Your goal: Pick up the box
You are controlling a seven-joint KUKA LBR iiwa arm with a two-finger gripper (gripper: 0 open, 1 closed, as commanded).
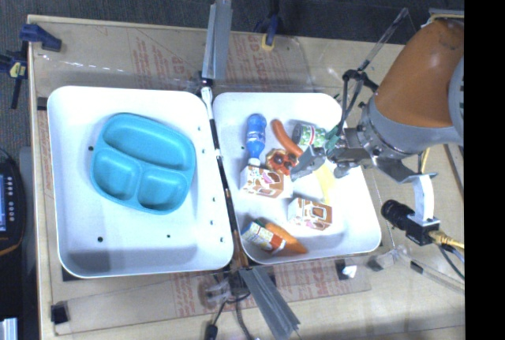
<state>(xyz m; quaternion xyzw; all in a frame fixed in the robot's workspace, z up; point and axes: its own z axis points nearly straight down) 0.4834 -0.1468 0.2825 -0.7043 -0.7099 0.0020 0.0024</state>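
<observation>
My tool (306,163) hangs low in the right bin (359,232), above the hot dog (286,137); I cannot tell its state. Two boxes (263,181) lie there: one just left of it, touching the blue bottle (254,135), the second box (309,214) below. I judge the lower one freer; descend squarely over it, avoiding the carrot (280,237).

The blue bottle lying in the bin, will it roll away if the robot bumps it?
Probably. The blue bottle looks round and lies on its side, so a nudge could roll it sideways. The sausage close beside it might stop it. It looks small, likely light plastic.
</observation>
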